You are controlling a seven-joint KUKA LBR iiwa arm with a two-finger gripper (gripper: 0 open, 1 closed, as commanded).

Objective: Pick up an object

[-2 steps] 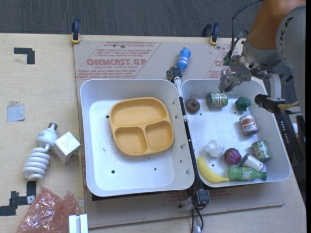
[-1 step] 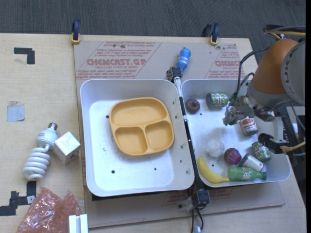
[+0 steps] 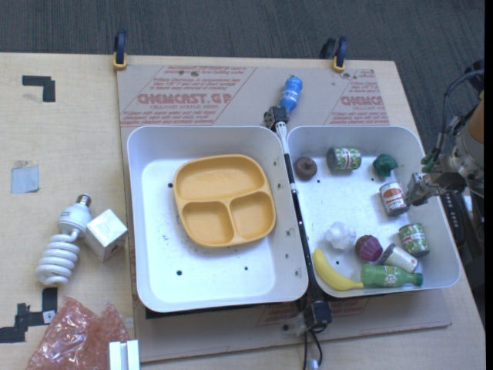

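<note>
The right bin [image 3: 350, 206] holds several small objects. At the back lie a brown round piece [image 3: 306, 168], a green can [image 3: 343, 159] and a dark green lump [image 3: 384, 163]. A red-and-white can [image 3: 393, 199] lies near the right wall. Toward the front are a white object [image 3: 339, 235], a maroon ball [image 3: 368, 247], a second green can [image 3: 414, 239], a green bottle [image 3: 393, 274] and a banana [image 3: 333, 274]. My gripper [image 3: 425, 185] hangs over the bin's right rim, just right of the red-and-white can, with nothing seen in it.
The left bin [image 3: 150, 206] holds a yellow divided tray [image 3: 225, 200]. A blue bottle [image 3: 290, 94] lies on the board behind the bins. On the bench at left are a spiral light bulb [image 3: 63, 245], a white cube [image 3: 106, 232] and a red mesh bag [image 3: 73, 334].
</note>
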